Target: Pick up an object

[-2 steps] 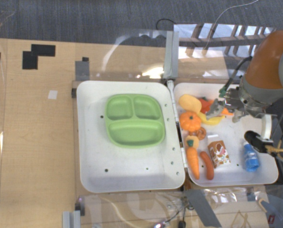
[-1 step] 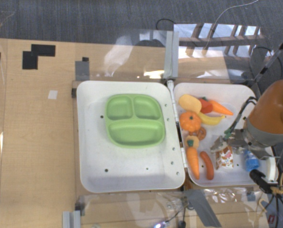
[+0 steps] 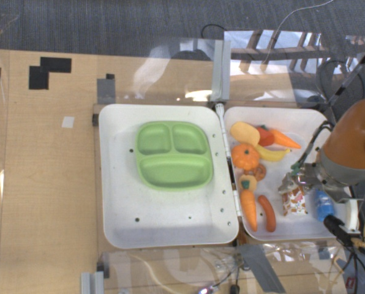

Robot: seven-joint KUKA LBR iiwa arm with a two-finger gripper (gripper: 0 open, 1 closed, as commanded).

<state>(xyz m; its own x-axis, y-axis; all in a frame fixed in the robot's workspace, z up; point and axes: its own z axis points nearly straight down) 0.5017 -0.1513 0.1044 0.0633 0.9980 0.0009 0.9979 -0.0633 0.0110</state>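
Observation:
The right bin [image 3: 311, 116] holds toy food. A yellow piece [image 3: 244, 131], a red piece [image 3: 266, 137], an orange carrot [image 3: 285, 141] and a banana [image 3: 273, 155] lie at its far side. A small pumpkin [image 3: 245, 157] and a brown piece [image 3: 257, 171] sit left of centre. A second carrot [image 3: 249, 206] and a red sausage [image 3: 267, 212] lie near the front. My gripper [image 3: 294, 181] hangs over the right part of this bin, just above a red and white packet [image 3: 295, 203]. A blue bottle [image 3: 323, 206] lies to the packet's right.
The left bin [image 3: 118, 182] carries a green divided plate [image 3: 173, 155]. A metal divider [image 3: 226, 164] separates the two bins. The arm's orange band [image 3: 354, 141] covers the right bin's right edge. Cables run along the bench's front and right.

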